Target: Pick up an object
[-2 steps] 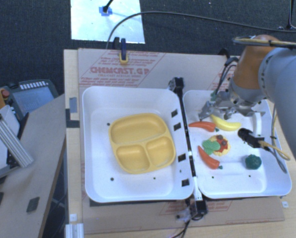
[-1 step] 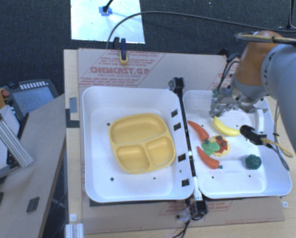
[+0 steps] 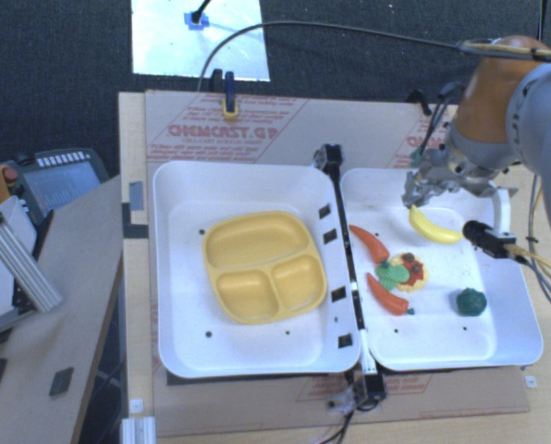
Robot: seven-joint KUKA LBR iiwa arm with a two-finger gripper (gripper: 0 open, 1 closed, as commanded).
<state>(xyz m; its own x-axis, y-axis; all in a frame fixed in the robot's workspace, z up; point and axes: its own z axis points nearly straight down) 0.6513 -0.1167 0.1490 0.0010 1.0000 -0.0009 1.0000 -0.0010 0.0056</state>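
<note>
Pincer point(image 3: 422, 195) above banana point(image 3: 433, 227), state unclear; white bins point(image 3: 178, 276) on cardboard-covered bench point(image 3: 257, 128).

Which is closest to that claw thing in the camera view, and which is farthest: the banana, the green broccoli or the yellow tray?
From the gripper, over the right bin:
1. Banana, just below it in the right bin.
2. Broccoli, lower right in the same bin.
3. Yellow tray, far left in the left bin.
</note>
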